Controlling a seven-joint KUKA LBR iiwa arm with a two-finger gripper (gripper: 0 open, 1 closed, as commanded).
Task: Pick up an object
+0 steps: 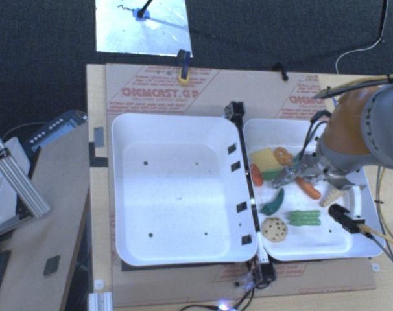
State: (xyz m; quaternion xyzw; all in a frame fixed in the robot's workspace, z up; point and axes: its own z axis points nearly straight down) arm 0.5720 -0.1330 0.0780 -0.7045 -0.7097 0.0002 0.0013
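ROBOT REACHES INTO TOY BIN: A KUKA arm's gripper [292, 172] hangs low in the right bin [320, 240], among a scatter of toy foods, with the left bin [177, 193] alongside. From this slanted overhead view it cannot be told whether the gripper is spread or pressed together, and nothing can be seen held in it.

By position, the likeliest target is the orange sausage-shaped toy [308, 188]. It lies flat on the bin floor, just right of the gripper and slightly nearer. It is a short, rounded stick, orange-red and glossy, set at an angle.

It appears to be light moulded plastic, stiff and not fragile. It also looks smooth enough to roll or slip out of a pinch. The surest hold would probably be across its narrow middle.

A yellow wedge [264, 157] lies to the far left of the gripper. A dark green curved toy [273, 203] and a cookie [274, 229] lie nearer.
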